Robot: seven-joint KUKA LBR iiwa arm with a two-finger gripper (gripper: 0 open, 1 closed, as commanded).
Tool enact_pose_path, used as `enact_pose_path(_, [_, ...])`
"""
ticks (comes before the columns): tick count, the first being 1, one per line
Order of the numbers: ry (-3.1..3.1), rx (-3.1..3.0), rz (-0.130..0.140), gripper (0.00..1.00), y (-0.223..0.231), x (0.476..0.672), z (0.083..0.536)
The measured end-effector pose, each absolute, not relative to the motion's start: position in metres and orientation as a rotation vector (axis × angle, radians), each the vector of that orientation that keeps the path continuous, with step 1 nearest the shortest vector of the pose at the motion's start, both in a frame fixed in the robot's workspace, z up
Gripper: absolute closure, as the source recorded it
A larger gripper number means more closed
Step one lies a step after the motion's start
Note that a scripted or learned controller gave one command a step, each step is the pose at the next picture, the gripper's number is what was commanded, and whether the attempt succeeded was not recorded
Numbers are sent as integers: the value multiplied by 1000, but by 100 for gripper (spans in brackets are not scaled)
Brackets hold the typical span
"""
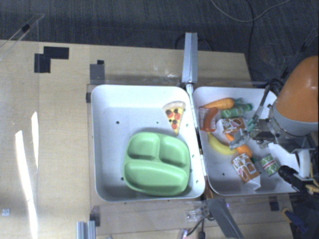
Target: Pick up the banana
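- My gripper (254,129) hangs over the right bin (219,185), near its middle; its state I cannot tell from this slant, and I see nothing held in it.
- The banana (220,147) lies in the right bin, just left of my gripper and near the wall shared with the left bin; it is yellow, curved, and partly covered.
- Nearest trouble: a small carton (245,166) and a green can (269,165) sit just by the banana's right end; a sloppy descent could knock them or catch one instead.
- An orange piece (242,150) touches or overlaps the banana's right tip; I judge it could jam the grasp.
- A packet (231,127) and a red sausage (209,118) crowd the banana's far side; a grasp may pinch the packet.
- Further back lies a carrot (218,103); its curved shape could be mistaken for the target.
- In the left bin (107,133) sit a green tray (157,166) and a pizza slice (174,114); well apart, no risk.
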State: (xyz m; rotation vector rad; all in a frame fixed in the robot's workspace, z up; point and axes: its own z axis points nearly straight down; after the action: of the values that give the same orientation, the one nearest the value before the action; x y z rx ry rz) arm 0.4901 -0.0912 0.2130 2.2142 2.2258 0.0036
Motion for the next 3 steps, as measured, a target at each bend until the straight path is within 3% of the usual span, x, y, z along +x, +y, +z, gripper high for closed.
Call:
enact_pose_path(1, [2431, 1985, 5, 0, -38, 488, 185])
enact_pose_path(3, [2456, 1952, 7, 0, -32, 488, 185])
